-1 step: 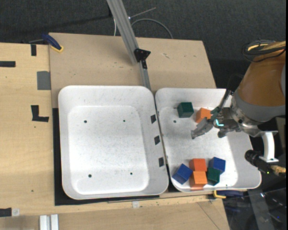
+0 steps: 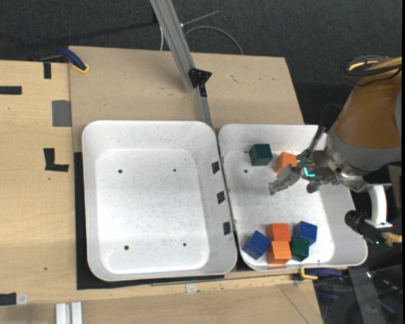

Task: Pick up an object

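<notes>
while the arm (image 2: pixel 368 123) reaches in from the right, its gripper (image 2: pixel 291 178) hangs over the upper part of the right bin (image 2: pixel 324 211), with the jaws spread apart and nothing between them. an orange block (image 2: pixel 285 160) lies just beside the jaws, on their upper side, and whether a fingertip touches it cannot be told. a dark green block (image 2: pixel 260 154) sits a little to the left of the orange one, apart from it, near the bin's upper left corner. at the bin's lower edge a cluster of blocks lies packed together: a blue block (image 2: pixel 256 244) on the left, two orange blocks (image 2: pixel 279 241) in the middle, one above the other, a green block (image 2: pixel 300 248) and another blue block (image 2: pixel 306 231) on the right. the left bin (image 2: pixel 152 198) stands beside it on the desk (image 2: pixel 27 147), their rims touching. a grey metal bar (image 2: pixel 175 36) slants down from the top to the bins' shared corner.
</notes>
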Controlling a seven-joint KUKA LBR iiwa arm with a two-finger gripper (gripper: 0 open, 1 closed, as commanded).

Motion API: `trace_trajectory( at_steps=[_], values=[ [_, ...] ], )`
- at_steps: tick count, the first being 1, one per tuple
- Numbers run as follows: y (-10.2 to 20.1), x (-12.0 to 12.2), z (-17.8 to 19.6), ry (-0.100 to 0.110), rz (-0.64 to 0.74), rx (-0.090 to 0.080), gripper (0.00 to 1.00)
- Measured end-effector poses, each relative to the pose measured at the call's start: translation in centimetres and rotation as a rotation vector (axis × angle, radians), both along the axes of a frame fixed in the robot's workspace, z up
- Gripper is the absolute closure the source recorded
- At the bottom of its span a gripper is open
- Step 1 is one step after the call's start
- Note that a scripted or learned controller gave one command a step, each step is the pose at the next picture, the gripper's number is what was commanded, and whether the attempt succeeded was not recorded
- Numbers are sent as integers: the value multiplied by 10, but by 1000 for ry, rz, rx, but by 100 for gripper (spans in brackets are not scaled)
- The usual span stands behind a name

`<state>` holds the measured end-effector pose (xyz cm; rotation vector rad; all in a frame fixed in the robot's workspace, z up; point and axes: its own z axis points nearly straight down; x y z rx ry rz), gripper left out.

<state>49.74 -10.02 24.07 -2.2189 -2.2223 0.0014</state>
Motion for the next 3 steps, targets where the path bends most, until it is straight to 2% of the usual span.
trace_trajectory(
  at_steps=[2, 3],
  values=[
    [-3, -3, -126, 8, -1, 1, 0],
    [-3, -4, -150, 3, -1, 0, 0]
  ],
)
